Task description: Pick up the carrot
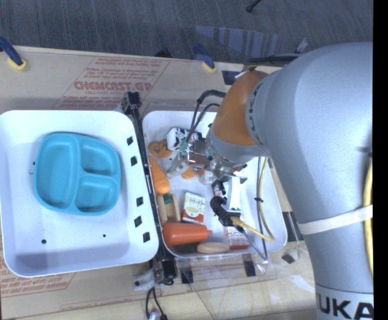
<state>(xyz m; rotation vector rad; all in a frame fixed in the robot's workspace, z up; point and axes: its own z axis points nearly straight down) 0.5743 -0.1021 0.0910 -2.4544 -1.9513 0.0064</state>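
The carrot is a long orange tapered piece lying along the left wall of the right bin, pointing roughly front to back. My gripper hangs low over the back middle of that bin, just to the right of the carrot's upper end. The wrist and its cables hide the gripper's tip. A small orange piece shows right under the gripper; I cannot tell whether it is held.
The right bin also holds a red-orange sausage, a small carton, a pale oval piece and an orange ring-shaped toy. A blue divided plate lies in the left bin. The arm covers the right bin's right side.
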